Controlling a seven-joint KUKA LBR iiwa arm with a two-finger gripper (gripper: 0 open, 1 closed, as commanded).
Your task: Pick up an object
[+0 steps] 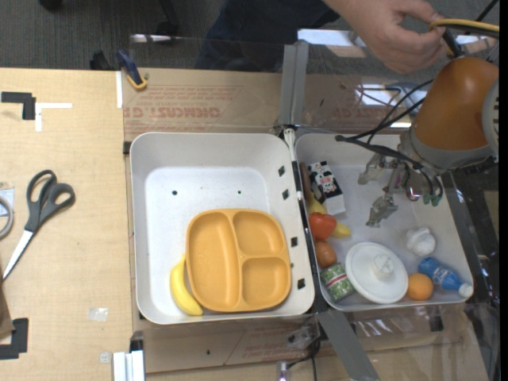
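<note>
The right bin [456, 236] holds the things to pick: a white lid [376, 271] near its front, an orange [420, 286] just right of that, a blue bottle [444, 277] touching the orange's far side, and a small white lump [420, 239] behind them. Along the bin's left wall lie a green can [336, 282], a brown ball [325, 254], a tomato [322, 225] with a bit of yellow [342, 230] beside it, and a black-and-white carton [326, 186] farther back. The gripper [386, 201] hangs over the bin's back half, above bare floor between the carton and the white lump, touching none of them; its fingers [384, 210] point down with nothing between them, but whether they are apart or together cannot be told. Above it sits the arm's orange band [454, 105], with cables running off it. A person's hand [397, 30] reaches in at the top, near a yellow cable [468, 25]. The left bin [159, 181] holds a yellow tray [238, 259] with three compartments, and a banana [182, 289] lies partly under its left edge. On the table [63, 292], well left of the bins, lie scissors [38, 209].
</note>
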